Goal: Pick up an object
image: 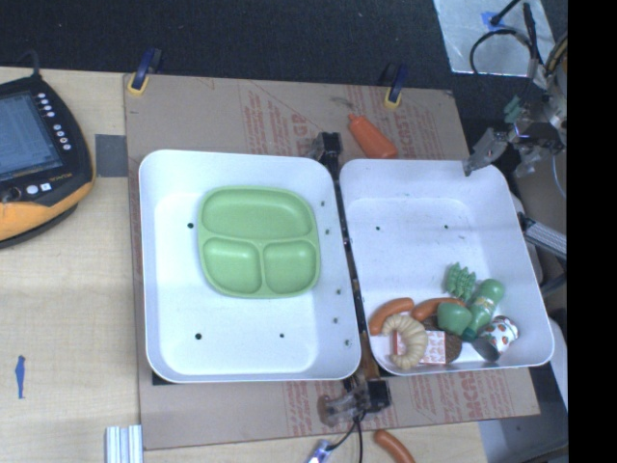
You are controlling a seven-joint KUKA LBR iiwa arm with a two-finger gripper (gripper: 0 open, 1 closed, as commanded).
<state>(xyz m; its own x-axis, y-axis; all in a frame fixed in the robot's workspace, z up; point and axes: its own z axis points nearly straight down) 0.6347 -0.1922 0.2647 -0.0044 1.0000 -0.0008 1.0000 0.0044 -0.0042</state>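
While the gripper hangs at the far right corner of the right bin, just over its rim, every candidate object sits heaped at the opposite, near end of that same bin, so the move I judge to come is a long reach toward the camera and a little inward. I read the dark fingers as slightly spread with nothing between them, though they are small and I would not swear to the gap. Taking the right bin as my landmark: the toy sausage lies nearest its inner wall, long axis slanting across the bin; the croissant curls just in front of it, touching a small red-and-white box. Toward the outer wall stand a green leafy piece, a green pepper and a green bottle-like item, crowded together. The cluster is well apart from the fingers. Left of that bin, the other bin holds a green divided plate.
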